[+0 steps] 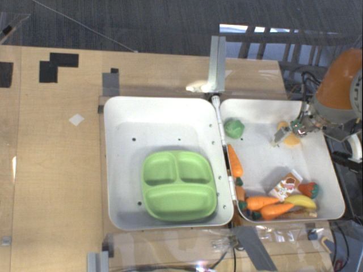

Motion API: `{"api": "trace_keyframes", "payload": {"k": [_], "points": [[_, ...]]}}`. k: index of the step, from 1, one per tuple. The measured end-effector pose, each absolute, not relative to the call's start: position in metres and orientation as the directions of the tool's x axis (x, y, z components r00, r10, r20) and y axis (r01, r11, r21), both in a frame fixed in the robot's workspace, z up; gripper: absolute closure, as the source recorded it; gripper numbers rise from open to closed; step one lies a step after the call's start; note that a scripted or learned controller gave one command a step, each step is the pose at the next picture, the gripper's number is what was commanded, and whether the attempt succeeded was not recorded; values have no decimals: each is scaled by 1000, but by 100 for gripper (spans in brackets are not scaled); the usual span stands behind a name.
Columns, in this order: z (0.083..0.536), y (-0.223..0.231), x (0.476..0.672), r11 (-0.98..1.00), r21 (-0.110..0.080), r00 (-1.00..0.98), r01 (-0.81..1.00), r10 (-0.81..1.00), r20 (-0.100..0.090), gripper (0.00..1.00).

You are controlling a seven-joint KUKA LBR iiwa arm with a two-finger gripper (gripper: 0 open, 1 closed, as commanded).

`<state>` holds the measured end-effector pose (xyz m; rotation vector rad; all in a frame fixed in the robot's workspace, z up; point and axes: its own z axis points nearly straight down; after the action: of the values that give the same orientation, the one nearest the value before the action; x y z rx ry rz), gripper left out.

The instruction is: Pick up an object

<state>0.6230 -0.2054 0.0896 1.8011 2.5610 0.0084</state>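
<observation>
My gripper (288, 134) hangs low over the far right part of the right bin (258, 113), below the orange band of the arm (339, 86). A small yellow-orange piece (292, 141) lies right at the gripper's tip, and I cannot tell if they touch. A green round object (233, 128) sits at the bin's far left. An orange carrot (234, 162) lies along the left wall. At the near edge are two more carrots (266, 204), a yellow banana (301, 202), a small printed carton (285, 187) and a red fruit (308, 190).
The left bin (127, 123) holds a green divided plate (178, 184) in its near half. A metal post (218, 61) stands behind the seam between the bins. Cables and frame parts crowd the right edge.
</observation>
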Motion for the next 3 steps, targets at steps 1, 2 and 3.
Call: {"api": "trace_keyframes", "payload": {"k": [1,2,3], "points": [[89,-205,645,338,10,-338,941,941,-4,0],[102,-203,649,341,20,-341,940,940,-8,100],[102,-203,649,341,20,-341,940,940,-8,0]]}}
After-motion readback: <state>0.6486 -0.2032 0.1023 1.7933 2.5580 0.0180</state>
